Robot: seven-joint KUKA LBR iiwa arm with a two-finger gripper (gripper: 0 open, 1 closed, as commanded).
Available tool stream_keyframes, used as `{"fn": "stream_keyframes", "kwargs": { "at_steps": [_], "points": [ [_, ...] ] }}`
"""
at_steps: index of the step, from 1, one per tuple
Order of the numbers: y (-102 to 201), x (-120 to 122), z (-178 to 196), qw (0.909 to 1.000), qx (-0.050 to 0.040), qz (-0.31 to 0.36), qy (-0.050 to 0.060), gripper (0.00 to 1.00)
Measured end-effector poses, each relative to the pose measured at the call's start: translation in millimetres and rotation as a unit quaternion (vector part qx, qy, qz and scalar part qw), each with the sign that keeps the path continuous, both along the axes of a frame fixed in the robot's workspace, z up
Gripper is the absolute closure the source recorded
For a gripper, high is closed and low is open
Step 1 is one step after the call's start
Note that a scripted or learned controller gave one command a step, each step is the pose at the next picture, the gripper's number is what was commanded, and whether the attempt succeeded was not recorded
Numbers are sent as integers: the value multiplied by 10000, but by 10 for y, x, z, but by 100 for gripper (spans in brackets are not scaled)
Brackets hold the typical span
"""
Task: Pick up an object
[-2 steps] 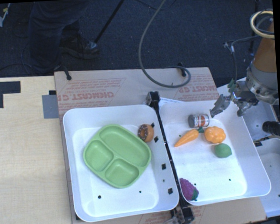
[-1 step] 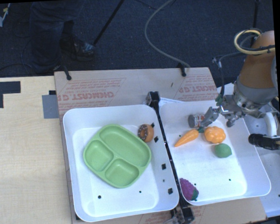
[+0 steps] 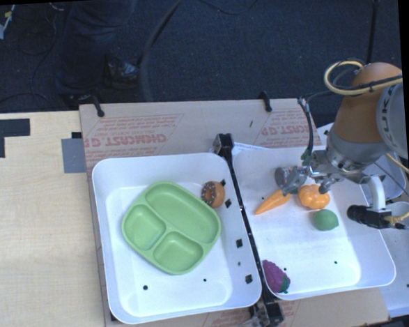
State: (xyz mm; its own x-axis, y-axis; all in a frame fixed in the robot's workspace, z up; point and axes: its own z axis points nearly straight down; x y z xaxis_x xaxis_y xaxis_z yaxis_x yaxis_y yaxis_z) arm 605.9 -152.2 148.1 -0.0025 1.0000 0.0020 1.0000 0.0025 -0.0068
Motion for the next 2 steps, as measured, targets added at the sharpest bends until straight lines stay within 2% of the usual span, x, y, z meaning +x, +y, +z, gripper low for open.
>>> {"fn": "stream_keyframes", "kwargs": {
  "at_steps": [1,2],
  "points": [
    [-27,15,-256,9999,-24,10,-112,0],
    [-32,-16,-210,10000,-12,-5,-55,100]
  ]
}}
